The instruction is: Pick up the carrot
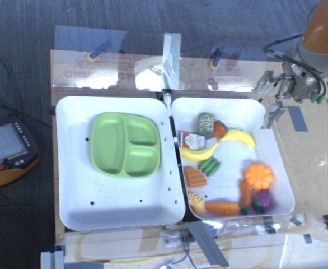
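An orange carrot (223, 208) lies flat along the front wall of the right bin (276, 150). A second, shorter carrot-like piece (246, 193) lies beside it, between a pumpkin and a purple eggplant. My gripper (267, 101) hangs over the bin's back right corner, well away from both carrots. Its fingers are spread apart with nothing between them.
The right bin also holds a yellow banana (217, 146), an orange pumpkin (258, 175), a purple eggplant (263, 199), a green can (206, 120), a small carton (193, 140), a green vegetable (210, 166) and a waffle (195, 177). A green divided plate (125, 144) sits in the left bin (74, 195).
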`<state>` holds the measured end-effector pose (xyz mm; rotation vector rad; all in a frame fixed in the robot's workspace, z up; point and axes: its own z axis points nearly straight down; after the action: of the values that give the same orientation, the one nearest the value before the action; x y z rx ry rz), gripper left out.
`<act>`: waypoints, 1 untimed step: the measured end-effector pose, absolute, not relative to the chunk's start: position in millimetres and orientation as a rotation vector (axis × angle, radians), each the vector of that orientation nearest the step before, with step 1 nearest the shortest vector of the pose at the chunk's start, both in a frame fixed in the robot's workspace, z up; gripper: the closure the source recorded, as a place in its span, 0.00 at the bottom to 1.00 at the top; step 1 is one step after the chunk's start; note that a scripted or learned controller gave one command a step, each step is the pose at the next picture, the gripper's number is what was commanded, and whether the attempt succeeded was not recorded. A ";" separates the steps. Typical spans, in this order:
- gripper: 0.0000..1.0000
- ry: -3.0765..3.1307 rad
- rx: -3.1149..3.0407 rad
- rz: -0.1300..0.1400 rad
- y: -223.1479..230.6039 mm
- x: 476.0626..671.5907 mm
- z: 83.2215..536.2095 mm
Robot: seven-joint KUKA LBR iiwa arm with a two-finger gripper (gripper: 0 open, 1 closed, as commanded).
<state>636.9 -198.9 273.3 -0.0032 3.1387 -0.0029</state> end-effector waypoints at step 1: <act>0.00 3.140 0.088 -0.003 -186.4 575.2 97.1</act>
<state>575.2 -186.4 97.1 0.0884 3.1400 -0.0030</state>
